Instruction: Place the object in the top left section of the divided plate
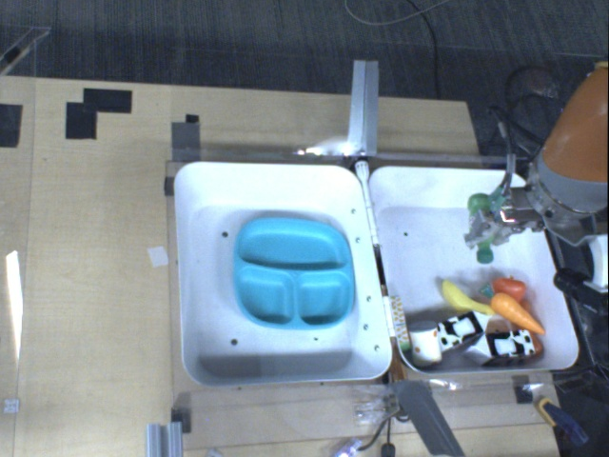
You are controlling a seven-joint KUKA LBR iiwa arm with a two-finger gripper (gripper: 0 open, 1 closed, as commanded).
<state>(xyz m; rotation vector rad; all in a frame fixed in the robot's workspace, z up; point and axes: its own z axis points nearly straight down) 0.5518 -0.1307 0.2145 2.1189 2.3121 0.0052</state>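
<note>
One bin apart — the gripper [483,227], its grip impossible to read, hangs over the right bin [419,208], the blue divided plate [290,269] well leftward.

A robotics lab: wooden bench [86,284] with two white bins [276,184], metal brackets, loose cable [419,12] on dark carpet

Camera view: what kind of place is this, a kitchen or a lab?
Probably a robot lab bench, not a kitchen: two white bins fixed on a wooden bench, toy food such as a carrot and banana, and a loose cable on grey carpet.
</note>
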